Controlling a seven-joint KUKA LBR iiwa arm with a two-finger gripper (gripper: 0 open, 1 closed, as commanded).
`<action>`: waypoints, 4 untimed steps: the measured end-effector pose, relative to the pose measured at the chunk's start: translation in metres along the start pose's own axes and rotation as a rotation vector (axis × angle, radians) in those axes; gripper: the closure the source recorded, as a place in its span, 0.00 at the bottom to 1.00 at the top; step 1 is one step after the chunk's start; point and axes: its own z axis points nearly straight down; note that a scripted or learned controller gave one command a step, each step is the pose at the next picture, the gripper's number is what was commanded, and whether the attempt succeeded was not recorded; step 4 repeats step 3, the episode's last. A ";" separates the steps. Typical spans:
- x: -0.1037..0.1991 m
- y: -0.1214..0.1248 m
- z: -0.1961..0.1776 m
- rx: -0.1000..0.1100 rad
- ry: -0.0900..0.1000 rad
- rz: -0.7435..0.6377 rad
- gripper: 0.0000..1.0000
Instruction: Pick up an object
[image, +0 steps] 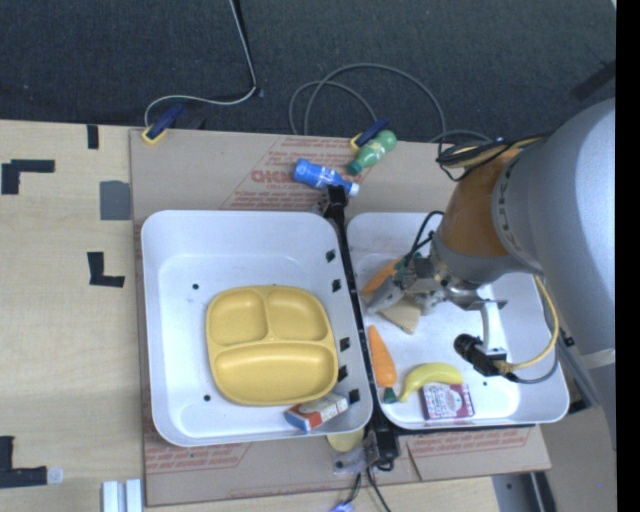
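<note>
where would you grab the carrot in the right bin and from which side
Grip the carrot across its thicker upper half, coming straight down from above. It lies flat, lengthwise along the right bin's left wall, so the gripper should probably close across its narrow width, clear of the banana beside its tip.

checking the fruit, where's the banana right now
In the camera view the banana lies near the front of the right bin, between the carrot on its left and the small red box beside it.
</note>
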 end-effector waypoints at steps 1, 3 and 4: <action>0.000 0.040 0.000 0.000 0.001 0.000 0.00; -0.006 0.068 -0.009 0.002 -0.001 -0.002 1.00; -0.006 0.068 -0.009 0.002 -0.001 -0.002 1.00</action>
